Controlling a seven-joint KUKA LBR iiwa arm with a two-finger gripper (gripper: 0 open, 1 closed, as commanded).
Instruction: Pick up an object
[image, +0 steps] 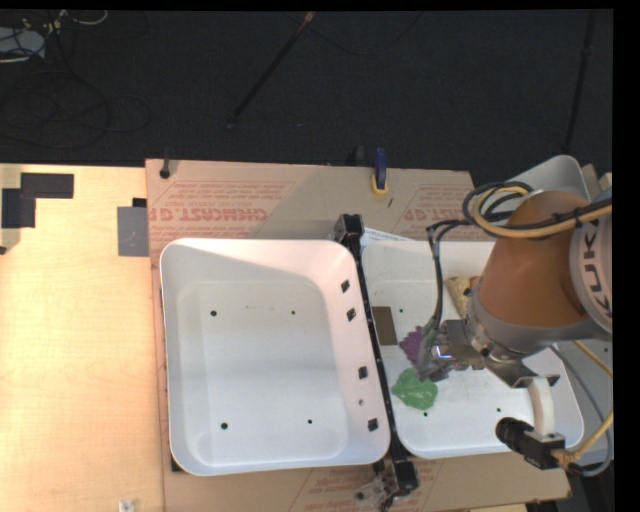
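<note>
- Camera view: gripper (437, 357) down low in the right bin (470, 440), near the middle of its left wall. Wide or narrow: cannot tell, hidden under the wrist.
- Likely targets both close by: purple piece (412, 345) just beside the gripper on the left-wall side, green lump (415, 390) just beside it toward the bin's near left corner. Touching the gripper or not: cannot tell.
- Nothing seen gripped, so judged as mid-attempt, with the pick not yet done.
- Might land between the two pieces and close on neither, given how near each other they lie.
- Might catch only an edge of the green lump, which looks soft and crumpled and could well slip out on the lift.
- Might nudge the purple piece against the left wall, leaving too little room for a clean grasp.
- Might scrape the bin floor if driven lower, being so close to it already.
- Tan patch (382, 322) by the left wall, toward the far side: flat, and probably hard to pick up if chosen instead.
</note>
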